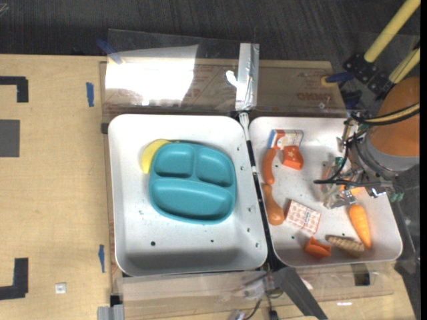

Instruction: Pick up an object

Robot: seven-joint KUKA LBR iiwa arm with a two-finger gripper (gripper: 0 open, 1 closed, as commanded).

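The right bin (pixel 313 129) holds several toy foods. A long orange sausage (pixel 270 185) lies along its left wall. A small orange block (pixel 292 157) sits by a white and red card (pixel 280 139) near the back. A pink-dotted packet (pixel 302 216) lies in the middle. A carrot (pixel 360 224), a brown bread stick (pixel 345 245) and an orange wedge (pixel 317 248) lie at the front right. My gripper (pixel 339 191) hangs low over the bin's right half, just up and left of the carrot's top. Cables and the wrist hide what is beneath it.
The left bin (pixel 127 199) carries a teal divided plate (pixel 192 181) with a yellow object (pixel 152 153) poking out at its back-left. The arm's orange band (pixel 400 122) and grey wrist cover the right bin's right edge. A taped clear sheet (pixel 173 72) lies behind the bins.
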